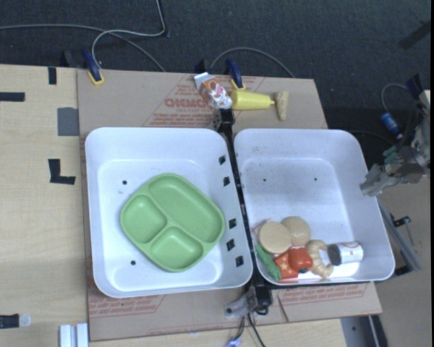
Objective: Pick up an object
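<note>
Where the arm reaches in at the right side, the pincer (382,178) hangs just outside the right rim of the right bin (304,150), about level with the middle of that rim; it is too small and blurred to tell how it stands, and nothing can be seen held in it. Inside the right bin, the things to pick lie bunched along the near edge: two round tan biscuits (283,235) side by side, a red toy (298,262) in front of them with a green piece (267,263) at its left, a pale curved piece (320,260) at its right, and a small white bottle (346,253) with a dark cap lying on its side toward the near right corner. The far half of this bin's floor is bare. The left bin (105,150) touches the right one along a dark seam and holds a green divided plate (172,221), set at a slant near its middle. Beyond the far rims, on the brown cardboard (130,100) under both bins, lie a small wrapped packet (212,90) and a yellow toy (252,100).
</note>
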`<action>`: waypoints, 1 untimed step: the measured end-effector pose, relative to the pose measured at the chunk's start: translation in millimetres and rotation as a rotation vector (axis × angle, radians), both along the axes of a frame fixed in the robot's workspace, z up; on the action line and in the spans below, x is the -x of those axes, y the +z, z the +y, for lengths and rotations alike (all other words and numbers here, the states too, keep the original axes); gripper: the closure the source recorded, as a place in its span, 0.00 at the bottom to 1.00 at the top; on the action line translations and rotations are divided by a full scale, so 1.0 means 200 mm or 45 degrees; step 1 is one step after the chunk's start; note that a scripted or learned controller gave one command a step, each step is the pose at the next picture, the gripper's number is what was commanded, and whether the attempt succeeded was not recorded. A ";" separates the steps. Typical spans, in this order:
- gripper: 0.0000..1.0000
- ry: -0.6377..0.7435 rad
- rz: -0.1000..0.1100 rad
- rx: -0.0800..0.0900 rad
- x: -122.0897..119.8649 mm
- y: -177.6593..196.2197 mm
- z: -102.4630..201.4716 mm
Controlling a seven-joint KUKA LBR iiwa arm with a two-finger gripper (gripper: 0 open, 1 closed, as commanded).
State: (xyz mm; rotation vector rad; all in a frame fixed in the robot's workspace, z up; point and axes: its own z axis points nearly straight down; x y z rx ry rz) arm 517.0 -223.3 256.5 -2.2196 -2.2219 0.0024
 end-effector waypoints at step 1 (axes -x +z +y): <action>1.00 0.001 -0.001 0.000 0.13 -0.06 0.23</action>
